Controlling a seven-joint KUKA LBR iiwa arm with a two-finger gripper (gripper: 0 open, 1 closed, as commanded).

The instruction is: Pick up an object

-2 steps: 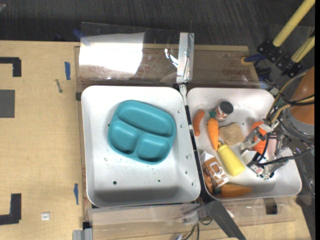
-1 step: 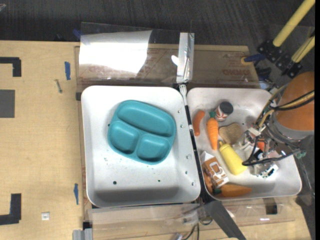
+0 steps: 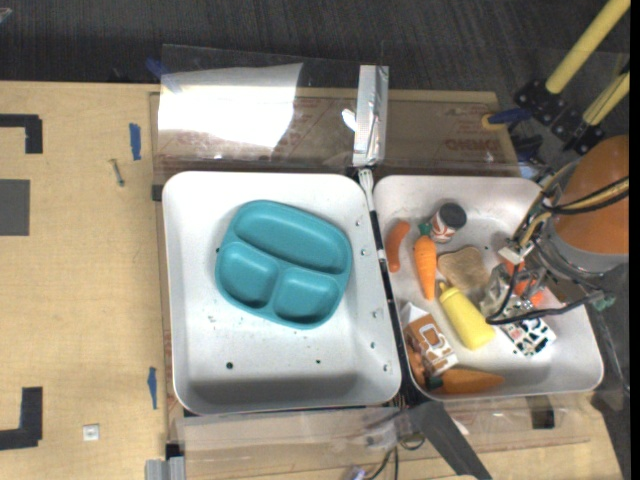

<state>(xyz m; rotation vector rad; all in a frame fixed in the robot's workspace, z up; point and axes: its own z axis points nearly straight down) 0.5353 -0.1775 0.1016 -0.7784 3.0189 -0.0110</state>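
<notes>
One tool hangs low in the right bin, its tip lost in cables, so whether it is wide or narrow I cannot tell; nothing shows between its fingers; just to its left lies the yellow bottle, long axis slanting from upper left to lower right; beyond that an orange carrot stands near the bin's middle; well apart, the left bin holds a teal divided plate.

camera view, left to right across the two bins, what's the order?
Teal divided plate in the left bin → small orange carrot → yellow bottle → gripper reaching into the right bin.
</notes>
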